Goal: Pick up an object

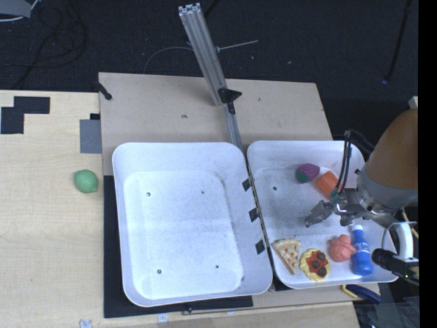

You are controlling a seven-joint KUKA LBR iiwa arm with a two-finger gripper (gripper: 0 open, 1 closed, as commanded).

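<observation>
In the right bin (pixel 287 157) lie a purple and green piece (pixel 307 172), an orange block (pixel 327 182), a pizza slice (pixel 289 253), a round red and yellow toy (pixel 315 264), a pink lump (pixel 340 247) and a blue bottle (pixel 360 250). My gripper (pixel 319 214) hangs over the middle of this bin, reaching in from the right, just below the orange block and left of the blue bottle. Its dark fingers point left and nothing shows between them.
The left bin (pixel 177 217) sits beside the right one, joined by black clips. A green ball (pixel 86 181) rests on the bench far left. A slanted metal rail (pixel 205 50) rises behind the bins.
</observation>
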